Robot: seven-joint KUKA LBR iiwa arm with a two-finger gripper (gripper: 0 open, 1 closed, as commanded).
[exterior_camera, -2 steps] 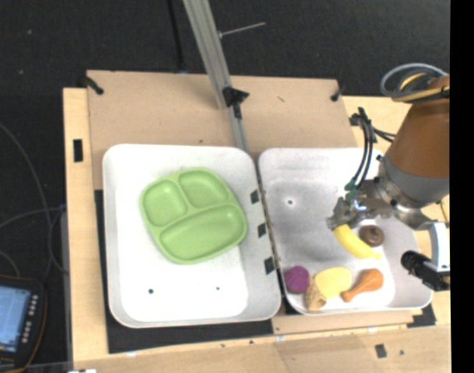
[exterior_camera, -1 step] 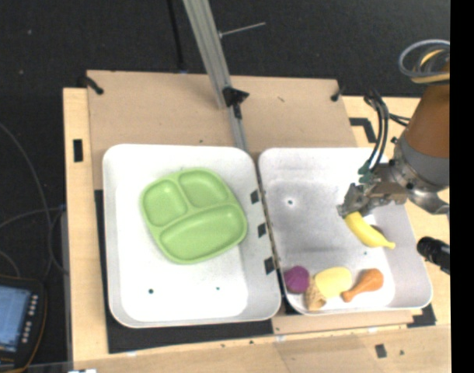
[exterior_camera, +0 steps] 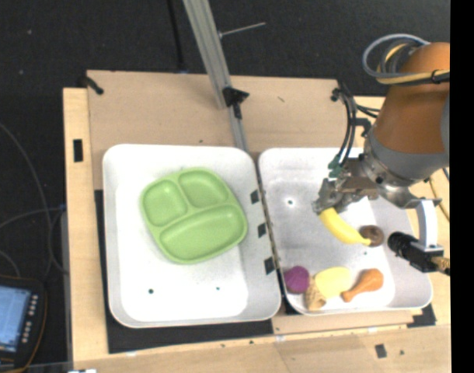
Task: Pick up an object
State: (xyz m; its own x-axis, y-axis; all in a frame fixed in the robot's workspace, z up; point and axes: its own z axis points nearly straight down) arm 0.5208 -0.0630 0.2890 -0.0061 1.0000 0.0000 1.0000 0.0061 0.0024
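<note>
My gripper (exterior_camera: 329, 200) hangs over the middle of the right bin (exterior_camera: 295, 179), at the end of the grey arm with the orange band. A yellow banana (exterior_camera: 343, 228) lies just below and to the right of it, its upper end touching or almost touching the gripper. Whether the banana rests on the bin floor or is lifted, I cannot tell. A small brown round piece (exterior_camera: 370, 234) sits at the banana's right end. Along the bin's front edge lie a purple piece (exterior_camera: 297, 277), a pale yellow piece (exterior_camera: 333, 277), a tan cone-like piece (exterior_camera: 315, 296) and an orange drumstick (exterior_camera: 363, 284).
The left bin (exterior_camera: 128, 286) holds a green divided plate (exterior_camera: 193, 214) in its middle. A slanted metal post (exterior_camera: 214, 61) stands behind the bins. A black part on the arm (exterior_camera: 412, 252) overhangs the right bin's right edge.
</note>
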